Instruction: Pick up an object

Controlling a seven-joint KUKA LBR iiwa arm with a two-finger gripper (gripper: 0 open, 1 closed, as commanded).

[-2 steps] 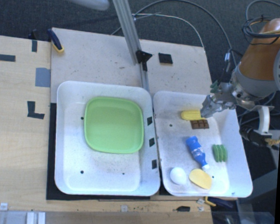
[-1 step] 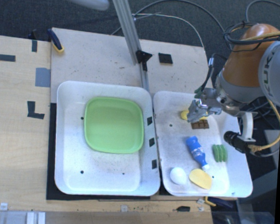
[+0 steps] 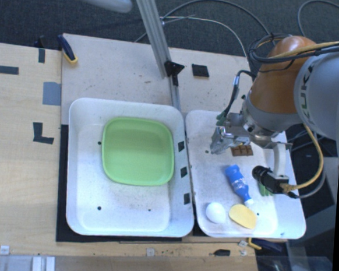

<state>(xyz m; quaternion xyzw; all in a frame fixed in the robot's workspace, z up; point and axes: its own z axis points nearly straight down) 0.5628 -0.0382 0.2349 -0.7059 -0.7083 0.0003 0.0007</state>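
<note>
From the camera view, the big worry is that the gripper (image 3: 222, 143) comes down on bare floor of the right bin (image 3: 199, 163) and closes on nothing, since it hangs over the upper left part of that bin where no object lies directly under it as far as I can make out. A brown block (image 3: 241, 150) sits just beside it, partly tucked under the wrist, so the arm could also nudge that sideways instead of catching it. Can't tell if the fingers are apart or together, they're a dark blur from up here, and nothing shows between them. The other candidates sit lower in the same bin: a blue tube (image 3: 236, 181) near the hand, then a white egg (image 3: 215, 212) and a yellow piece (image 3: 243, 216) farther toward the near edge. The green plate (image 3: 138, 152) is off in the left bin (image 3: 76, 171), well apart.
</note>
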